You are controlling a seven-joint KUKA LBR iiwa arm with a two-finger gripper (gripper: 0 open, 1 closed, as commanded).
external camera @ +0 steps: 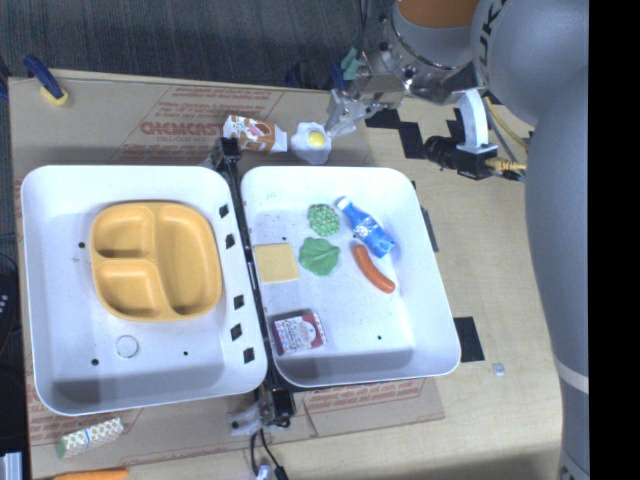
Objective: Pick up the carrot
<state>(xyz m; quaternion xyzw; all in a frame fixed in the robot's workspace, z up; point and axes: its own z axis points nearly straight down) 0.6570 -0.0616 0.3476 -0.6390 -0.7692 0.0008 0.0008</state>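
Lying in the right bin (425, 298), the carrot (374, 269) sits just below a blue bottle (364, 226) and right of a green leaf (319, 256). The tool (340, 118) hovers beyond the bin's far rim, near a fried egg (312, 141), fingers parted, grasping nothing.

My tabletop (490, 268) is pale tan wood, with flattened brown cardboard (190, 118) bearing red print spread under my work area. Black tape squares (468, 338) mark the wood toward three and five o'clock. Beyond the twelve o'clock edge lies dark grey carpeted floor (180, 18), evenly lit.
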